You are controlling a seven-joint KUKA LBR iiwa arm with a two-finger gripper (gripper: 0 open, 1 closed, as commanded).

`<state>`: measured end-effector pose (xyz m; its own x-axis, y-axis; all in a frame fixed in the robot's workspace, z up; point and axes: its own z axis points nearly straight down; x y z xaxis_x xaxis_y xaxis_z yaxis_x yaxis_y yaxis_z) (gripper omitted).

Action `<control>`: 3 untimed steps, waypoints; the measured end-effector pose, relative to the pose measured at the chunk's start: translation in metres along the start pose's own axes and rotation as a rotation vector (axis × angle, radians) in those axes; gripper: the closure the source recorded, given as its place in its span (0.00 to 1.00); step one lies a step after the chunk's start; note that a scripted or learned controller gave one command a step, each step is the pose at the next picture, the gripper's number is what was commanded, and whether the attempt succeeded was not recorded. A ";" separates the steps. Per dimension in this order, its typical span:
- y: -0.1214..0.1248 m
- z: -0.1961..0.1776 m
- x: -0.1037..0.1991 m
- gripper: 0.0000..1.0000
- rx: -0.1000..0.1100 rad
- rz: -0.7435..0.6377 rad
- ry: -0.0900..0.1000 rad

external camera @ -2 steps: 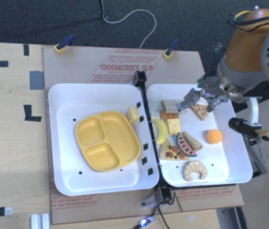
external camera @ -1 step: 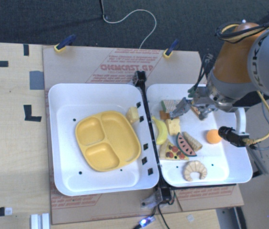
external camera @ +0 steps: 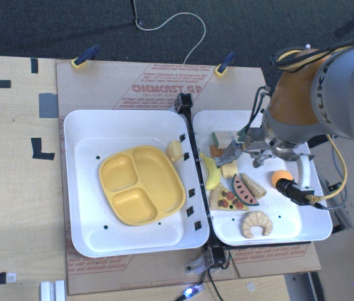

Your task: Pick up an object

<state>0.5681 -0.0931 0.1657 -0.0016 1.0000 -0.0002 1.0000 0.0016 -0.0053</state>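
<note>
Arm [external camera: 309, 99], grey with orange band, reached in from right over right bin [external camera: 315, 231]. Gripper [external camera: 232, 150] hung low above bin's left part, near yellow cube [external camera: 229, 170] and banana [external camera: 211, 172]; finger state could not be told, possibly hidden by wrist. Watermelon slice [external camera: 245, 190], pizza slice [external camera: 225, 200], croissant [external camera: 257, 223] and orange ball [external camera: 282, 177] lay in same bin. Left bin [external camera: 80, 130] held yellow divided plate [external camera: 141, 184], small pale piece [external camera: 175, 150] just beside its rim
</note>
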 end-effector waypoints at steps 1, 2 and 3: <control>-0.004 0.055 -0.009 0.00 0.002 0.002 0.000; -0.003 0.082 -0.008 0.00 -0.006 -0.001 0.000; -0.004 0.071 -0.008 1.00 -0.005 -0.001 0.000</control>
<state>0.5640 -0.1012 0.0947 -0.0027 1.0000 -0.0004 1.0000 0.0027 -0.0004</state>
